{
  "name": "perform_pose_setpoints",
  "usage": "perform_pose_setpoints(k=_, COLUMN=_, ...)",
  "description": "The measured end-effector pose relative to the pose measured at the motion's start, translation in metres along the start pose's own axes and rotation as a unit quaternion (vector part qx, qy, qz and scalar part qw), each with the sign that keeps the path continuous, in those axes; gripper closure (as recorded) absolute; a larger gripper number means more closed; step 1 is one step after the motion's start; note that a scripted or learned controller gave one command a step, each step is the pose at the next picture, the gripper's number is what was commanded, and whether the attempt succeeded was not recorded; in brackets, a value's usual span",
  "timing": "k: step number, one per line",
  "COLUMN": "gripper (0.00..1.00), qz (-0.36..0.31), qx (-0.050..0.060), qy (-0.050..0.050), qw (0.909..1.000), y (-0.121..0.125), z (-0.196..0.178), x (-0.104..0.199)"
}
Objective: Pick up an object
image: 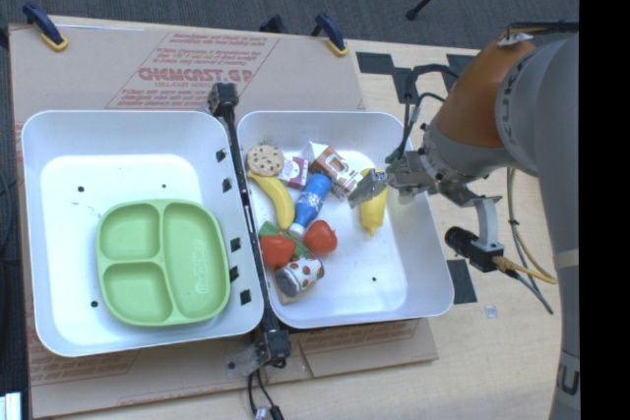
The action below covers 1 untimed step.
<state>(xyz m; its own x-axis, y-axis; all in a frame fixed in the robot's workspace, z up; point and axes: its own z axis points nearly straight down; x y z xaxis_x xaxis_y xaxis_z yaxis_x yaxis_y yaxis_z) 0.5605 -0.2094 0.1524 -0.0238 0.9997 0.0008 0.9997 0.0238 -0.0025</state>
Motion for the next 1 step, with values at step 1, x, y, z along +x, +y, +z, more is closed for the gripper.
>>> perform_pose_setpoints(k=1, gripper=0.00, qz=0.000, qx=0.000, qy=0.000, qw=1.0000, y=0.0000, z=0.0000, x=0.0000)
